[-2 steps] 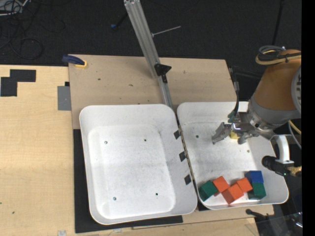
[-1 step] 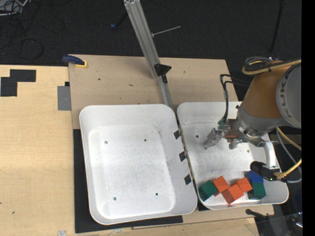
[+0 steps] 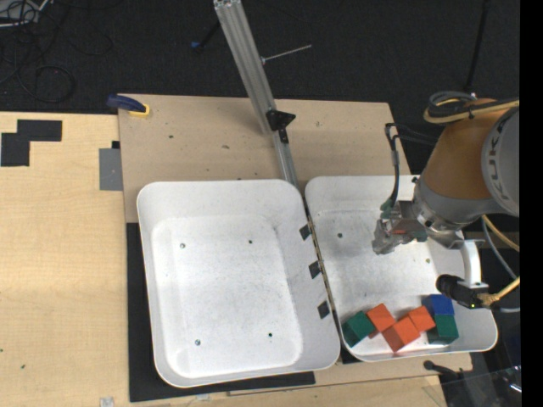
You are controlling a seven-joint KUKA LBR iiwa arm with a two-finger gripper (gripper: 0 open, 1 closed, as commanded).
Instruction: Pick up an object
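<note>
While the grey arm with the orange band reaches in from the right, its gripper hangs over the middle of the right-hand shallow white bin. Whether the fingers are open or closed cannot be told; nothing is seen between them.

The candidate objects lie well apart from the gripper, clustered in the near corner of the right-hand bin: a green block at the left of the cluster, a small orange block touching it, a larger orange block just beside that, a blue block at the far right, and a dark green block just below the blue one.

Left of that bin, touching it along one edge, sits the left-hand shallow white bin. Both rest on the pale wooden worktop. A slanted grey metal rail rises behind the bins.
</note>
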